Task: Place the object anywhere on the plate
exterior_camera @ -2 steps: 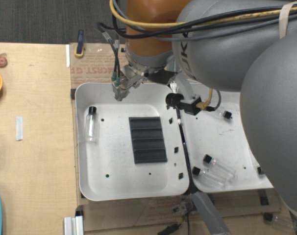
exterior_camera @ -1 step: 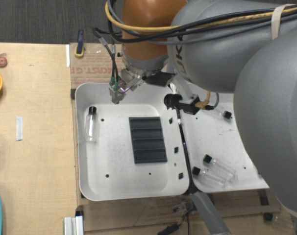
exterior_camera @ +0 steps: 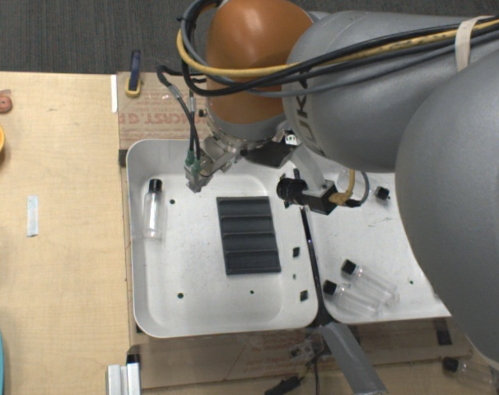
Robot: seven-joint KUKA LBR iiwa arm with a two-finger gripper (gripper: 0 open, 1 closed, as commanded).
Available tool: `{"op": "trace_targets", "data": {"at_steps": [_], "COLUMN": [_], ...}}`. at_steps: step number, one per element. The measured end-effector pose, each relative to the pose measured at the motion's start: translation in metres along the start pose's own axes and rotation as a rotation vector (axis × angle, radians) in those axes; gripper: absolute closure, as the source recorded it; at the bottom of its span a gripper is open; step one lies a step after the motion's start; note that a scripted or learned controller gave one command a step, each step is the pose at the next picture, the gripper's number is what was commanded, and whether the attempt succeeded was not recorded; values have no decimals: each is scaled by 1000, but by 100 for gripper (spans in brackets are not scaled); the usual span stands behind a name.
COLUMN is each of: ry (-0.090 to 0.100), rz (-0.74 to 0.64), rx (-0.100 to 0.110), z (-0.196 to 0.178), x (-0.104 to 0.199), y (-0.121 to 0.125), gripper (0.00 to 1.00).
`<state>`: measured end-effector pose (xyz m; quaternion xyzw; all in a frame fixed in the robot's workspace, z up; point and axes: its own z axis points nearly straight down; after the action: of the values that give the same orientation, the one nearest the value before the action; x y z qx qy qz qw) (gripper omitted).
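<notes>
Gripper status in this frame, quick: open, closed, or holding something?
Gripper: cannot be told; it hangs above the upper left of the left bin, next to the clear vial, with nothing seen in its grasp.

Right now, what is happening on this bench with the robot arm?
The grey KUKA arm reaches over the left bin, with its gripper hanging near the bin's upper left part. A clear vial with a black cap lies by the left wall, apart from the gripper. A dark ribbed plate lies flat in the middle of that bin with nothing on it. Two more clear vials lie in the right bin. The placing is not yet done.
</notes>
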<state>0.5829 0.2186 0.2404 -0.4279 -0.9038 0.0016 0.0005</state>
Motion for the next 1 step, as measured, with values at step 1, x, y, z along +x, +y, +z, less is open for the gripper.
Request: {"op": "trace_targets", "data": {"at_steps": [1], "ry": [0], "rz": [-14], "rx": [0], "z": [-2], "x": [10], "y": [-8], "gripper": [100]}}
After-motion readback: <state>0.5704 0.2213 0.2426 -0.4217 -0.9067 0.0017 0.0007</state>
